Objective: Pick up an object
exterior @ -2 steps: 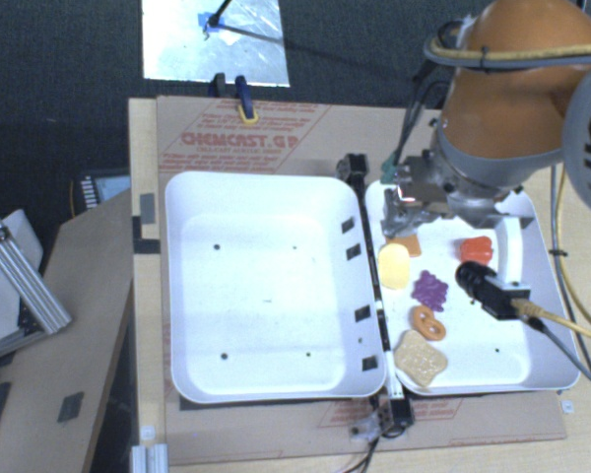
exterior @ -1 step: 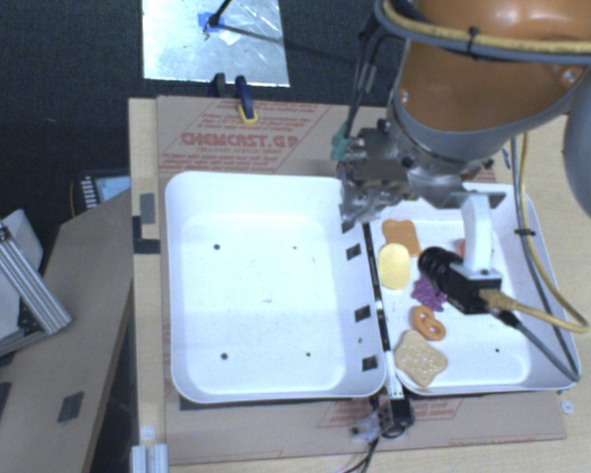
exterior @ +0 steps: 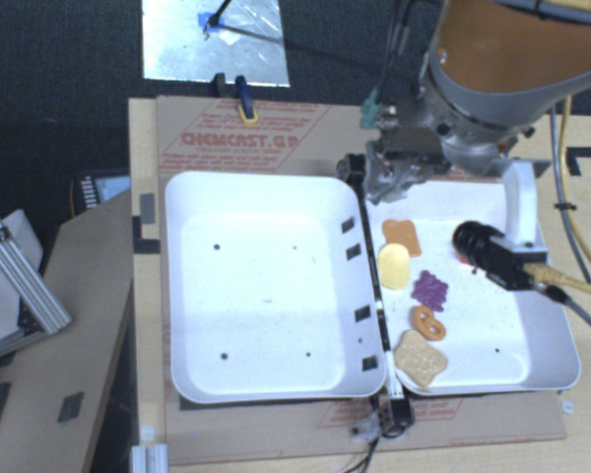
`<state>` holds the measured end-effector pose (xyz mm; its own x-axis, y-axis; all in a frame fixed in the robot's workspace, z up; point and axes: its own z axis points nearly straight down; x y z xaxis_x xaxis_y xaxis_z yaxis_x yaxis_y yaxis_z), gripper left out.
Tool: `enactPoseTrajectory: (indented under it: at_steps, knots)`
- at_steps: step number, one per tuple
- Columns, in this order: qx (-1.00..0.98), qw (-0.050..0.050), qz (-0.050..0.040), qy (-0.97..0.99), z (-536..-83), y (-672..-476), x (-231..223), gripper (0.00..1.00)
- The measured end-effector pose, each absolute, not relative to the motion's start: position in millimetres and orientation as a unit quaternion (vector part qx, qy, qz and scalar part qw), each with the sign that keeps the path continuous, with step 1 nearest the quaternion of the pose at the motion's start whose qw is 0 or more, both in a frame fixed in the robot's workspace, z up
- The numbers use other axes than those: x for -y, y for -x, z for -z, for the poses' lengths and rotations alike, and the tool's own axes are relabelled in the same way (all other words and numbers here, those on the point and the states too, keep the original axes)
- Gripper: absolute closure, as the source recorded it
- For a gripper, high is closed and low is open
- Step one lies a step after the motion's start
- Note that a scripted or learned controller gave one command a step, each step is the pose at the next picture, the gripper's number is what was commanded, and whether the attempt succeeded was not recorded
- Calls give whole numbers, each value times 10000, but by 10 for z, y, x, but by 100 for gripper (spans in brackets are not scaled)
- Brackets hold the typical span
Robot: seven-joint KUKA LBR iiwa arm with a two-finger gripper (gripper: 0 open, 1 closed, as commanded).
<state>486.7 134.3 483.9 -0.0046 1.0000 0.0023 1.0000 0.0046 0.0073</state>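
Your claw (exterior: 399, 177) hangs over the right bin (exterior: 532, 363); its state cannot be told. The yellow piece (exterior: 394, 265) looks light, smooth: grip its sides.

Even overhead light washes the two shallow white plastic bins (exterior: 266, 294) nearly featureless, a crinkled silver foil sheet (exterior: 215, 26) glints, shadows fall soft, and the picture is slightly grainy.
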Motion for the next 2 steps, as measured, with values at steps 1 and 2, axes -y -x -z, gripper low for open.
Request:
enactPoseTrajectory:
  at_steps: [1, 2]
  knots:
    - [-7111, -20, 23, -7031, -4034, -4851, -2141, 100]
    - [-7073, 8, -12, -7069, -3901, -5373, -2210, 100]
